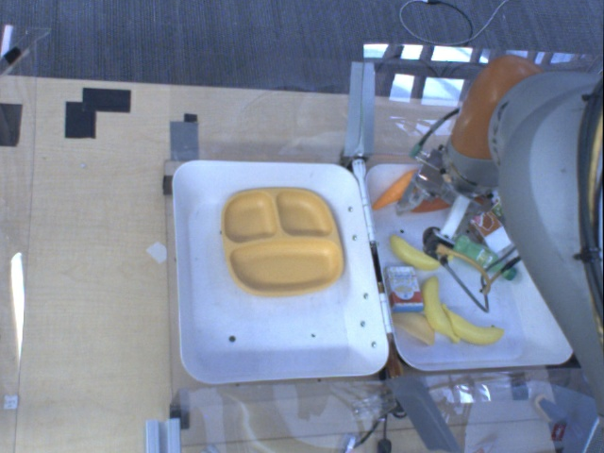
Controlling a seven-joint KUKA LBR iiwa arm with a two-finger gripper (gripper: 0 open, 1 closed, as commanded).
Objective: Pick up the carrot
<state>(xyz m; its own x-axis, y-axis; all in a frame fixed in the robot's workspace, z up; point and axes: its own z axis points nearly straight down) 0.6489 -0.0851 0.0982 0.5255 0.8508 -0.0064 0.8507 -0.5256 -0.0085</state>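
Pincer [422, 189] beside tapered carrot [391, 190] (smooth, orange)

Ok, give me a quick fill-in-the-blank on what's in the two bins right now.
1. The yellow divided tray lies in the ____ bin.
2. The carrot lies at the far end of the ____ bin.
3. The tray has ____ compartments.
4. The gripper sits just to the ____ of the carrot in the camera view.

Missing words: left; right; three; right

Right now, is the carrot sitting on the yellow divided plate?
No, the carrot lies in the right bin near its far left corner, while the yellow divided plate sits in the left bin.
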